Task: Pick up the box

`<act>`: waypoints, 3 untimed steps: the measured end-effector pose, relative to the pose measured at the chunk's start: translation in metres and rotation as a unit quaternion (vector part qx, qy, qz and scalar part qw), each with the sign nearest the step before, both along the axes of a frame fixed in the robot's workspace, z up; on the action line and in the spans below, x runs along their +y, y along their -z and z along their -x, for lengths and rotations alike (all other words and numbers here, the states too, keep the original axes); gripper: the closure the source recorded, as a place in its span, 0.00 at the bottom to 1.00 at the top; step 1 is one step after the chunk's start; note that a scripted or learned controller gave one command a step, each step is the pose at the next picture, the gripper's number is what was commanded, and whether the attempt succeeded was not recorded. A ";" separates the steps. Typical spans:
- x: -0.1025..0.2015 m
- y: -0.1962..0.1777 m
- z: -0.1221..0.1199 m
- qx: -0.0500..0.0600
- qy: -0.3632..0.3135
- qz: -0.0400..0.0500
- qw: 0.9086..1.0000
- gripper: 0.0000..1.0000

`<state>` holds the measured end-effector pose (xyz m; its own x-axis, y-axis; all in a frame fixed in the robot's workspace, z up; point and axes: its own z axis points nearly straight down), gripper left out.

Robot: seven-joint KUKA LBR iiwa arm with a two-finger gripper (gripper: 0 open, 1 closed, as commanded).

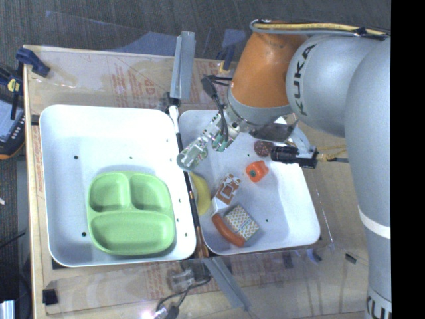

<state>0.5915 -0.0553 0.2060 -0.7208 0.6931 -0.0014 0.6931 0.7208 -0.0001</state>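
Over right bin's [312, 231] left edge, pincer [192, 155] hangs, grip state unclear; box [240, 223] sits apart below, beside sausage [224, 230], so unpicked.

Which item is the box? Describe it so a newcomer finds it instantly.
Look in the right-hand white bin, near its front edge. The box lies there flat, grey with a diamond pattern, touching an orange sausage-shaped toy; no neighbour shares its flat rectangular shape.

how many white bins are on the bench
2. The left bin holds a green tray; the right bin holds the box and other small items, under the arm.
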 end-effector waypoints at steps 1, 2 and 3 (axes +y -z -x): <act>0.033 0.013 -0.041 -0.003 0.203 0.000 0.979 1.00; -0.046 0.014 0.018 0.003 0.302 0.000 0.953 1.00; 0.005 0.015 0.033 0.003 0.230 0.000 0.973 1.00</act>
<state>0.5589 -0.0507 0.1908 -0.3334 0.9428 0.0025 0.9428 0.3334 -0.0048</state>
